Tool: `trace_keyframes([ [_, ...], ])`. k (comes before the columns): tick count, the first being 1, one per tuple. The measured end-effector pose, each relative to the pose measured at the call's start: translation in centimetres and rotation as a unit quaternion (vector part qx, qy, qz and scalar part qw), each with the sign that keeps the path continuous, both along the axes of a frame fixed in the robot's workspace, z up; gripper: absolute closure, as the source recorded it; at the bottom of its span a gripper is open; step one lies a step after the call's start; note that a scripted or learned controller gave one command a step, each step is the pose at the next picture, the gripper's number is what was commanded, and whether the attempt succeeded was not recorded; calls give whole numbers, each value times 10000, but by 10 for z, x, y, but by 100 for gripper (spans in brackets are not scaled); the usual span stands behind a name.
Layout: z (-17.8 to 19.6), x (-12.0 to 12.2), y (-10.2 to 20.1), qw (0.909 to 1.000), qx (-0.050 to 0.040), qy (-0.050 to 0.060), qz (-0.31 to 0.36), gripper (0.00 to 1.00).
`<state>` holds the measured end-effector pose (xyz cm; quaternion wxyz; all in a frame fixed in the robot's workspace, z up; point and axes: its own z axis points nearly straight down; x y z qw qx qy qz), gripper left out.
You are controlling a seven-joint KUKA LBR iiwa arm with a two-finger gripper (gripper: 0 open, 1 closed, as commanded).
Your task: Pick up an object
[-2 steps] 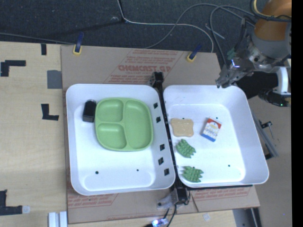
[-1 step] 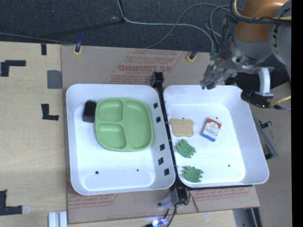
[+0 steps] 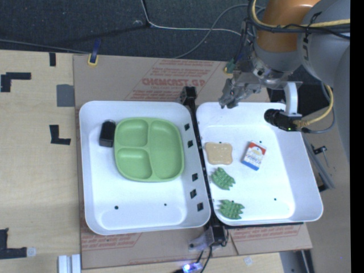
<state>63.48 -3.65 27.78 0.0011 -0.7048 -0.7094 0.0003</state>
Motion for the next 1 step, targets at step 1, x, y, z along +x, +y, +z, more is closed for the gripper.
trace_keyframes([
  [1, -9, 3, 47, 10000, -4, 3, -6, 100],
])
